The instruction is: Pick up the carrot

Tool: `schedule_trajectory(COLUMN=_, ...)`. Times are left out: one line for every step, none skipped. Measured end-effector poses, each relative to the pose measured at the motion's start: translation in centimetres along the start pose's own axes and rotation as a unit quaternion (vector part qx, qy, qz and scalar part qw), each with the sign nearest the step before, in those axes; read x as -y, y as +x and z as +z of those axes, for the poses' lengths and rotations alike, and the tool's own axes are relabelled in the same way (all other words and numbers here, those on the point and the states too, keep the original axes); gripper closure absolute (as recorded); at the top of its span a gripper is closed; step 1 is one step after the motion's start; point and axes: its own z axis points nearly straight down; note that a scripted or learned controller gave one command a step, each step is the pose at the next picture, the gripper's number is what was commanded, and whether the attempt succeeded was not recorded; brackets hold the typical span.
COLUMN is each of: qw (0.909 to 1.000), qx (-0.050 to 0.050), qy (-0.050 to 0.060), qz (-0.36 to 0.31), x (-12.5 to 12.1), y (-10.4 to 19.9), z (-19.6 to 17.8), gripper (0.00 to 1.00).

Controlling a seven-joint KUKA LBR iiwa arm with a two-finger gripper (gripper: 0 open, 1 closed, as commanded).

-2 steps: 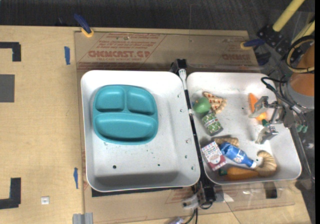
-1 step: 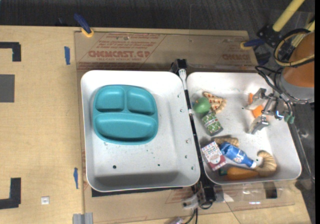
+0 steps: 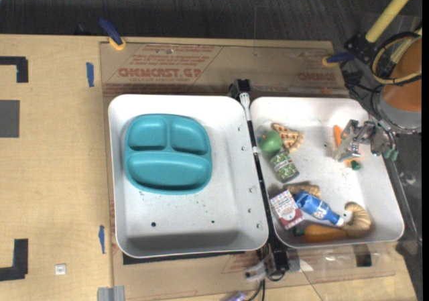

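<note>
the pincer point(image 3: 353, 147) stood low in the right bin point(image 3: 385, 192), near its far right corner, and its open-or-shut state could not be told from the overhead slant. a small orange piece point(image 3: 338, 134) lay just beside it, with a green bit close by, but nothing could be confirmed as gripped. the carrot point(image 3: 324, 231) lay along the near edge of the same bin, well apart from the pincer, pressed between a blue packet point(image 3: 315, 207), a red-and-white carton point(image 3: 284, 207) and a brown croissant-like pastry point(image 3: 358, 218). a green can point(image 3: 285, 166) and a waffle point(image 3: 288, 136) lay further up near the divider. the left bin point(image 3: 134, 226) carried a teal divided plate point(image 3: 167, 153). judged risks: the tool could close on the small orange piece in error, given the like colour; at the carrot, crowding by the packet and pastry could block a finger or bring a neighbour up with it, and the near wall leaves little room to descend.
</note>
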Motion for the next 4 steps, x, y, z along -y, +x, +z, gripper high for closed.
schedule_trajectory(qw=0.9999, qx=-0.006, qy=-0.002, qz=-0.01, x=-4.1, y=0.8, z=-4.1, gripper=1.0)
schedule_trajectory(qw=0.9999, qx=-0.008, qy=-0.001, qz=-0.008, x=-3.9, y=1.0, z=-3.8, gripper=0.0)
schedule_trajectory(qw=0.9998, qx=-0.009, qy=-0.001, qz=0.016, x=-4.4, y=-0.1, z=0.6, gripper=0.0)
schedule_trajectory(qw=0.9999, qx=-0.004, qy=0.0, qz=0.015, x=-4.5, y=-0.4, z=-0.6, gripper=1.0)
